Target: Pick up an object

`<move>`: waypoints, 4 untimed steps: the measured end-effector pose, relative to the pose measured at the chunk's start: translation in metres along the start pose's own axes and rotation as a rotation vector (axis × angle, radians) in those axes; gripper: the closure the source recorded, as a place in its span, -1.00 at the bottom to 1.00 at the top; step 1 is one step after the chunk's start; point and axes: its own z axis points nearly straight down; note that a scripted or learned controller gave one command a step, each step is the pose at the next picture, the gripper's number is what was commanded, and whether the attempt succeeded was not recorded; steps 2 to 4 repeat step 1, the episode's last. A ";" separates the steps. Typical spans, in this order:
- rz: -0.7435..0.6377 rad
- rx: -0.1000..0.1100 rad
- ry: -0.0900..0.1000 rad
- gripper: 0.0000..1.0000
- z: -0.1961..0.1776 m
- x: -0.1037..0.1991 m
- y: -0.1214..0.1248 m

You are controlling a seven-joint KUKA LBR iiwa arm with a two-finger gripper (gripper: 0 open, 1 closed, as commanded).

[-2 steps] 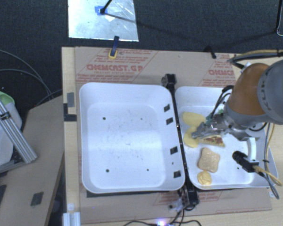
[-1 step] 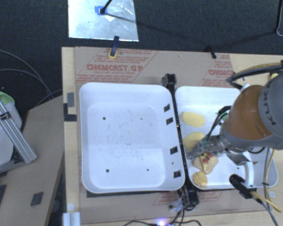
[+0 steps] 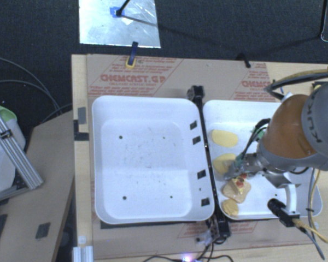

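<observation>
On the left of the table (image 3: 54,146) sits a white bin (image 3: 147,157), shallow, with only dark specks on its floor. Beside it, touching at a black-clipped divider, the right bin (image 3: 246,111) holds several flat yellowish pieces in a column near its left wall: one oval piece (image 3: 224,138) uppermost, a second piece (image 3: 223,161) below it, then a yellow-and-red object (image 3: 236,189), and a small round piece (image 3: 230,207) at the bottom edge. The grey and orange arm (image 3: 295,132) reaches in from the right, and its hand (image 3: 239,170) hovers low, just above the yellow-and-red object; whether its fingers are released or clenched cannot be told. To grip well, it likely needs to centre over one piece and descend straight, as the neighbours crowd close. Cardboard underlies both bins; dark carpet and a metal sheet (image 3: 120,15) lie beyond.
</observation>
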 end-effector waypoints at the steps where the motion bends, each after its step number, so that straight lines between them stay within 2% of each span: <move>1: -0.012 -0.008 0.002 1.00 -0.095 0.070 0.014; 4: -0.012 -0.008 0.002 1.00 -0.095 0.070 0.014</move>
